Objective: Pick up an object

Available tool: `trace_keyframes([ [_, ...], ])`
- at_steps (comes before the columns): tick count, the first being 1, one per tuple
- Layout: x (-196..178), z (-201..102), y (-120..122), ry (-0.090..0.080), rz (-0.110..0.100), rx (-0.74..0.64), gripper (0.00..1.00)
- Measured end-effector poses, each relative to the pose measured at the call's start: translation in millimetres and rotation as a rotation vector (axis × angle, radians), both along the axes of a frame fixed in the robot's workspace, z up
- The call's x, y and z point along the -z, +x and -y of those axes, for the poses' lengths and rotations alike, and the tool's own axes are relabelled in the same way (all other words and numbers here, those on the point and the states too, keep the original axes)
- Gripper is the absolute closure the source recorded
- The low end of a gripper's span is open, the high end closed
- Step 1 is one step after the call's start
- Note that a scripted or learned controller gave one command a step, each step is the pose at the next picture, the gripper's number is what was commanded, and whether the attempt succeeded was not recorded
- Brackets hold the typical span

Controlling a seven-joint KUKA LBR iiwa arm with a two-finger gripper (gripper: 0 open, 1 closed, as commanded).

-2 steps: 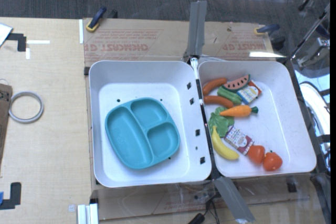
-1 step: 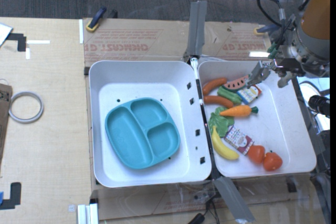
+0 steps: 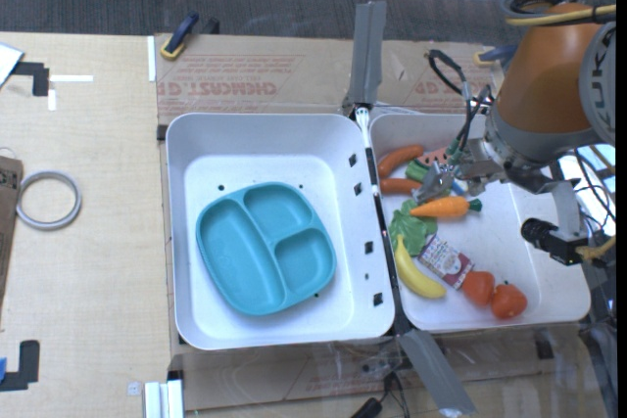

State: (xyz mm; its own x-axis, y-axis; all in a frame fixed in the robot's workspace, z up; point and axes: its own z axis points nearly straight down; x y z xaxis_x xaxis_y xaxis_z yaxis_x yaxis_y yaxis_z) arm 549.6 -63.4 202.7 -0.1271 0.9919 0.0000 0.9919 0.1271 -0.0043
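Your tool (image 3: 443,181) sits low in the right bin (image 3: 549,308), at its upper left, right over the crowded end of the toy food. Whether it is wide, narrow or gripping something I cannot tell; the wrist and cables cover that part of it. Just beneath and touching its tip, as far as the slant allows, lies the carrot (image 3: 443,207), orange with a green stub pointing right. I judge that to be the piece you are going for, since it lies on top of the heap and is free to lift (nothing appears to lie over it).

Behind the tool, toward the bin's far wall, you have two orange sausages (image 3: 400,162), one above the other, with a green piece (image 3: 419,171) wedged beside them. Below the carrot a leafy green item (image 3: 411,228) rests against the divider, and the banana (image 3: 415,271) curves down from it. Beside the banana lies a small printed packet (image 3: 446,259), then a red tomato (image 3: 478,287) and a red pepper (image 3: 508,301) toward the near wall.

The left bin (image 3: 196,308) carries a blue divided plate (image 3: 265,246), well apart from your work. On the bench (image 3: 88,289) farther left lies a tape roll (image 3: 45,200).
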Motion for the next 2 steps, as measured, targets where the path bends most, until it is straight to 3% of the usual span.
trace_keyframes([
  [1, 110.2, 35.1, -17.8, 0.0, 0.005, 0.07, 0.0],
  [2, 111.0, 57.6, 40.0, -0.001, 0.004, 0.117, 0.0],
])
